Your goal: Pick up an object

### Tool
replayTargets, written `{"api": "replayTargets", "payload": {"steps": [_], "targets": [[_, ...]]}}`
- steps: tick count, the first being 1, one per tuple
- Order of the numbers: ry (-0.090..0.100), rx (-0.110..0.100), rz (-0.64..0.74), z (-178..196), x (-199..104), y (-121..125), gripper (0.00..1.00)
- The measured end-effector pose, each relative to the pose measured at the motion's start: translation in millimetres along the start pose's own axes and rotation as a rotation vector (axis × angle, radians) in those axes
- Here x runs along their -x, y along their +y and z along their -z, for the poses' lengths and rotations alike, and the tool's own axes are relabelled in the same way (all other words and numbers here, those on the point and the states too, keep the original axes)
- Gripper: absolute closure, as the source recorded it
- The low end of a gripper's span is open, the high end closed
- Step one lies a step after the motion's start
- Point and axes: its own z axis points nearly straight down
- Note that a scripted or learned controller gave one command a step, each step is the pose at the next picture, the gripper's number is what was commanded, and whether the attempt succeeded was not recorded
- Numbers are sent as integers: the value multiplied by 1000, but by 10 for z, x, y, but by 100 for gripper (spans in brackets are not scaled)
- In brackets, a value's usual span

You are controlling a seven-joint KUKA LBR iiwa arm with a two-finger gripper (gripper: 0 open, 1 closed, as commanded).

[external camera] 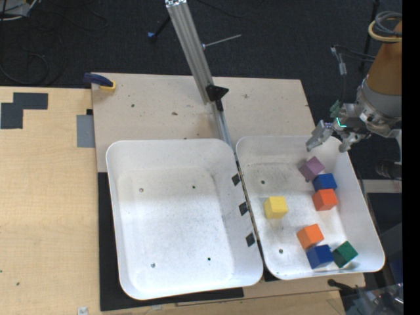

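A: Where's your gripper (331, 136)?
B: Over the right bin (367, 205), far rim. Fingers spread, holding nothing.
A: Nearest object?
B: Purple block (311, 168), just below it. Your other blocks sit farther down that bin.

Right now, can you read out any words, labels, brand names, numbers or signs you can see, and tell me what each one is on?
No readable text anywhere.
Checkered black-and-white tag atop the slanted metal rail: a pattern, not letters.
Small black markers along the divide between the left bin and right bin: too small to read.
The colored blocks, like the yellow block, carry no visible print.
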Motion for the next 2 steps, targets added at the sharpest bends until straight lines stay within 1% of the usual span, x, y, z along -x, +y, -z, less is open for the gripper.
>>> {"api": "replayTargets", "payload": {"steps": [1,2], "targets": [[2,-5,-4,-547,42,-100,0],[-1,2,-1,-1141,-20,-67,0]]}}
